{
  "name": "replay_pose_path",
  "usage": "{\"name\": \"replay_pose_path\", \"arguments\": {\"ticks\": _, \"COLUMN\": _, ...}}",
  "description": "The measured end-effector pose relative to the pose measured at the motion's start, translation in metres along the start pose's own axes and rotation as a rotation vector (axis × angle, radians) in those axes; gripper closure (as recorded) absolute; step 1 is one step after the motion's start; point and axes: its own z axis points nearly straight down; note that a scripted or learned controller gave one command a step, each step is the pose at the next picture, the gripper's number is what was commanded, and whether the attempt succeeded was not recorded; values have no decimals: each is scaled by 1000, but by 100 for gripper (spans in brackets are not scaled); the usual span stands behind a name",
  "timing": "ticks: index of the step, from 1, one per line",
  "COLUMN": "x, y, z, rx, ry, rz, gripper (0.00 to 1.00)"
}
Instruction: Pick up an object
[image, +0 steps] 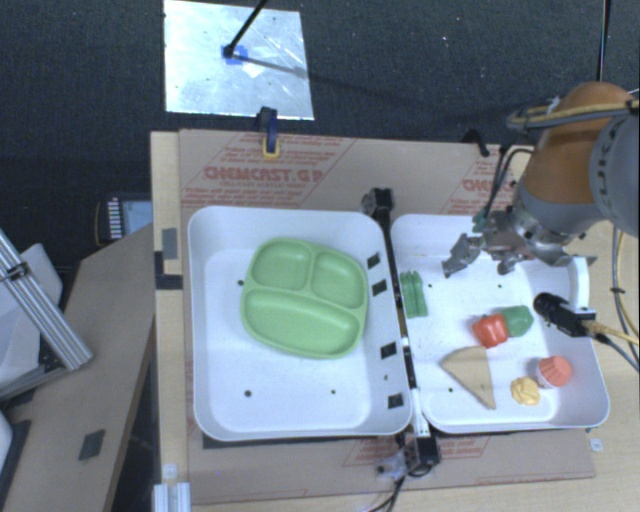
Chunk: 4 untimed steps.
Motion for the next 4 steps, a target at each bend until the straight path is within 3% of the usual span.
{"name": "replay_pose_path", "arguments": {"ticks": 1, "x": 0, "y": 3, "z": -8, "rx": -13, "ry": -2, "rz": -2, "gripper": 0}}
{"name": "replay_pose_path", "arguments": {"ticks": 3, "x": 8, "y": 2, "z": 95, "rx": -18, "ry": -2, "rz": 1, "gripper": 0}}
{"name": "replay_pose_path", "arguments": {"ticks": 4, "x": 7, "y": 2, "z": 84, "rx": -20, "ry": -4, "rz": 0, "gripper": 100}}
